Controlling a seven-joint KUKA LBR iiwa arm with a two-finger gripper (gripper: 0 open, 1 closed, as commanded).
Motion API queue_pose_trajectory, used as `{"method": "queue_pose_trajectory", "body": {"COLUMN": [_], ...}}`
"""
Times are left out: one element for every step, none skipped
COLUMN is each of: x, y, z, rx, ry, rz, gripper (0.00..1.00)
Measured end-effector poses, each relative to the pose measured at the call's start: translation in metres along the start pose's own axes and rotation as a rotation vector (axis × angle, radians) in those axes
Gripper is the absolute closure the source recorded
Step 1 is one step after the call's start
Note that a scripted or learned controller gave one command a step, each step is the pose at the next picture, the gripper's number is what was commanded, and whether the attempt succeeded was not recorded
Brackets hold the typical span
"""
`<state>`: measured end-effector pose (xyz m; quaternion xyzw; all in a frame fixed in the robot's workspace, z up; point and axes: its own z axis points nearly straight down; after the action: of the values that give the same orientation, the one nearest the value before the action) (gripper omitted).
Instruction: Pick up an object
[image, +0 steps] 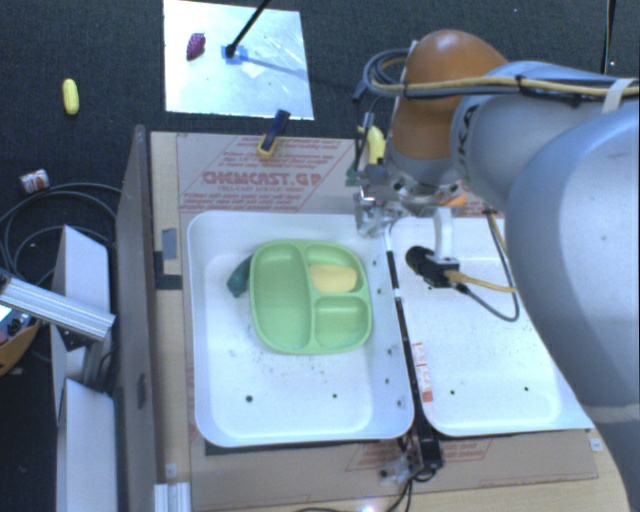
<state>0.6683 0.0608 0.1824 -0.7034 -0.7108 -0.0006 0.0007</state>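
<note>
- Pincer (374, 218) sits low over the far rim of the left bin (290, 405), close to the divider with the right bin (495, 385). View too cluttered there: cannot tell whether it is spread or pressed together, and nothing is seen in it.
- Green divided plate (298, 325) lies flat mid-left bin.
- Yellow piece (333, 277) rests in the plate's far right compartment, near the pincer but apart from it.
- Dark teal piece (238, 277), possibly cloth, touches the plate's left edge.

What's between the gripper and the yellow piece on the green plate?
Camera view: just bare left bin floor and the green plate rim separate gripper from yellow piece.
</note>
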Motion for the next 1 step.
{"method": "queue_pose_trajectory", "body": {"x": [-0.0428], "y": [0.0001], "z": [-0.0022], "rx": [-0.001], "ry": [-0.003], "rz": [0.012], "gripper": [1.0]}}
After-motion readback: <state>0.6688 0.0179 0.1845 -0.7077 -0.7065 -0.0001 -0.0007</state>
